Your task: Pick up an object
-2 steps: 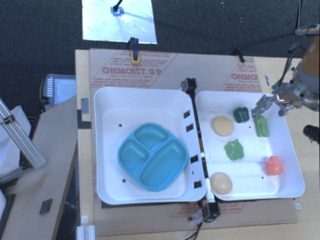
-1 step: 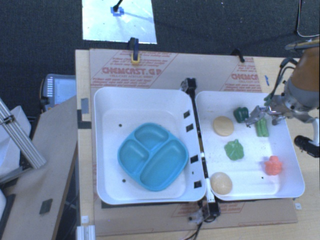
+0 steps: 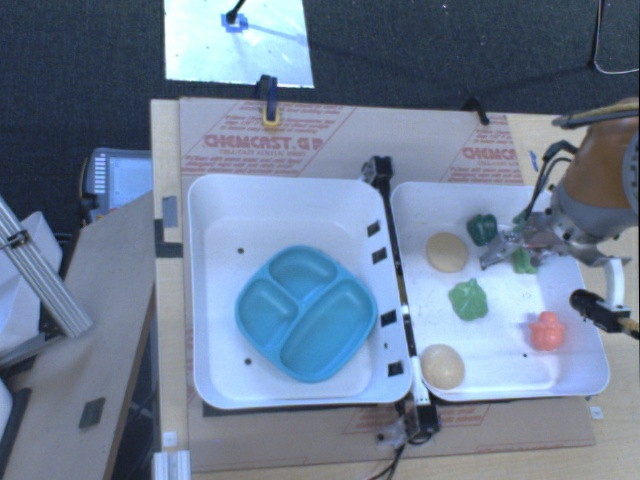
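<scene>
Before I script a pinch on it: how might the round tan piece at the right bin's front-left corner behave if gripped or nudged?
The tan piece looks smooth and rounded, so it would probably roll if nudged and might slip from a pinch. It sits close to the right bin corner walls, which could stop it rolling but may crowd the gripper. It looks like a light toy.

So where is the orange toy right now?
The orange toy sits in the right bin, near its right edge, to the right of the light green toy.
</scene>
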{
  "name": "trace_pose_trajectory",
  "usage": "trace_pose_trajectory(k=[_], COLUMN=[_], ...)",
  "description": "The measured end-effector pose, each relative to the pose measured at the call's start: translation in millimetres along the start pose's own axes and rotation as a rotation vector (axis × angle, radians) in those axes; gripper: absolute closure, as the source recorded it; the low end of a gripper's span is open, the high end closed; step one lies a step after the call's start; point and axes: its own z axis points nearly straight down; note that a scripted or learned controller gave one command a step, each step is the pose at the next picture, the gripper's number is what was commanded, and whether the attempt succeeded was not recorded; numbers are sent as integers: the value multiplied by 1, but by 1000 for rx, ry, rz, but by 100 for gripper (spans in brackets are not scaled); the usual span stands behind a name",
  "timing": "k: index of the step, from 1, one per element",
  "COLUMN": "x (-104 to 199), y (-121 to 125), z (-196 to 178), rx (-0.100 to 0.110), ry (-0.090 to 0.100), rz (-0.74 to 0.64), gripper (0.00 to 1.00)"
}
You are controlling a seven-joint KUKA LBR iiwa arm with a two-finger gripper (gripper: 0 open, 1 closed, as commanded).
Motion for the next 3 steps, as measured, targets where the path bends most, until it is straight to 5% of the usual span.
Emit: trace_pose_trajectory(k=[1, 3], x=[0, 4], y=[1, 13], z=[-14, -141], rx=[-6, -9], ry=[-2, -3], rz=[0, -4], gripper=[100, 100])
